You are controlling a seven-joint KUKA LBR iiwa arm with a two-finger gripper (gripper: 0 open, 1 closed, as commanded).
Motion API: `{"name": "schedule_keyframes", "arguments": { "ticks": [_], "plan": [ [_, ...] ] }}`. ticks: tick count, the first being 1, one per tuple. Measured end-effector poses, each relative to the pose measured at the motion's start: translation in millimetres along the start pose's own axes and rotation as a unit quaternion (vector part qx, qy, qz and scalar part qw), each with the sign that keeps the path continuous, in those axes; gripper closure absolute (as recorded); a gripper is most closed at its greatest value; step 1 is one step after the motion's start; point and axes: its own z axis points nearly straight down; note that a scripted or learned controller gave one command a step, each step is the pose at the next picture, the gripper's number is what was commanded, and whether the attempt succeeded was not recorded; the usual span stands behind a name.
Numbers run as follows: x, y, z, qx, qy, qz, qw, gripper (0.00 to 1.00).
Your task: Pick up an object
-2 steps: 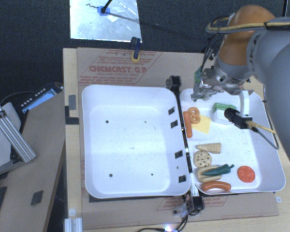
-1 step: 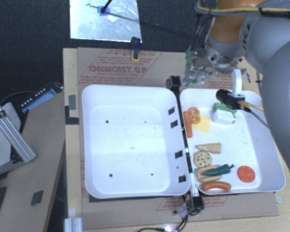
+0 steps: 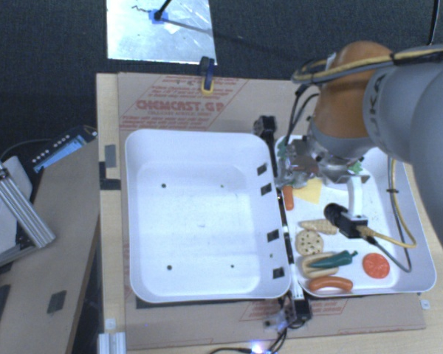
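The arm's gripper (image 3: 299, 169) hangs low at the far left edge of the right bin (image 3: 421, 268), just beside the divider; whether it is parted or closed, I cannot tell. Just nearer than it lies a flat yellow cheese wedge (image 3: 308, 192). Further toward the bin's near rim lie a round cracker (image 3: 308, 243), green pepper (image 3: 331, 259), glossy sausage (image 3: 329, 284) and tomato slice (image 3: 376, 265), close-packed, leaving little room.

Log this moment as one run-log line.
arm: over right white bin | gripper: low near yellow cheese slice | grasp: unconfirmed | left white bin: untouched
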Motion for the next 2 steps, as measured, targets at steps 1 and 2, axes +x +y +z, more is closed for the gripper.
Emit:
{"name": "schedule_keyframes", "arguments": {
  "ticks": [1,2],
  "plan": [
    [37.4,-5.1,-2.7,-0.005,0.000,-0.004,1.0000,1.00],
    [83.1,30.4,-67.9,-0.010,0.000,-0.004,0.9999,1.00]
  ]
}}
